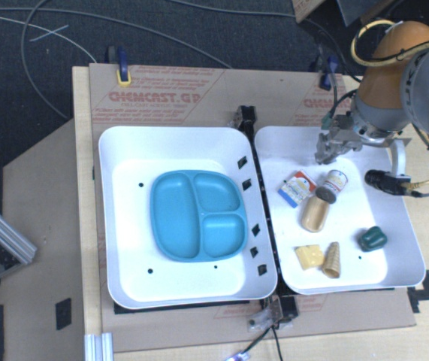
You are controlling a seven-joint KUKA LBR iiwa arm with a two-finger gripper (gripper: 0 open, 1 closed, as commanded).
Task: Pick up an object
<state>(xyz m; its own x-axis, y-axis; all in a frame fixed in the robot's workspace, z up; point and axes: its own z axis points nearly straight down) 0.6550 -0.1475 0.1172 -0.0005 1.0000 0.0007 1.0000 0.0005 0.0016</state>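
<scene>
The grey arm's two-finger gripper (327, 153) hangs over the back of the right-hand shallow white bin (402, 277), and whether its jaws are spread or pressed together I cannot tell from this slanted view. To grasp well, the arm should probably settle squarely above one isolated item and descend straight, avoiding neighbours. The nearest candidates lie just in front of the jaws: a small red-and-white packet (297, 187) and a gold cylindrical bottle with dark cap (317, 209). A green rounded lump (373, 238) sits well apart, towards the bin's right side. The left bin holds a blue divided plastic plate (198, 215).
</scene>
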